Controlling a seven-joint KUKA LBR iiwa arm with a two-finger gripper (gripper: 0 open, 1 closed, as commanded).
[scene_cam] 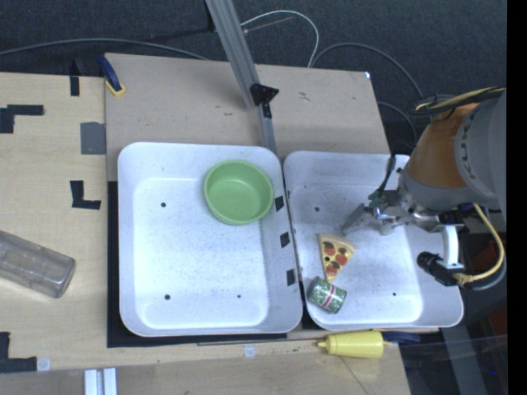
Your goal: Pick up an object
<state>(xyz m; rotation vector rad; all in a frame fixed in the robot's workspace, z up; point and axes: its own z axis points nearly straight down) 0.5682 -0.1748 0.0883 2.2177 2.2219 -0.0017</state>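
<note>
Pizza slice toy [335, 256] lies untouched in the right bin [412, 303], lower centre-right; the gripper [368, 213] hovers just above it, splayed and carrying nothing.

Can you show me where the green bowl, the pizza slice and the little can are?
green bowl [239, 191]: camera view, middle of its inside.
pizza slice [334, 256]: camera view, on its topping.
little can [327, 295]: camera view, on its side.

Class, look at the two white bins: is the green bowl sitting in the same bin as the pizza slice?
No, the green bowl sits in the left bin, while the pizza slice lies in the right bin.
</note>
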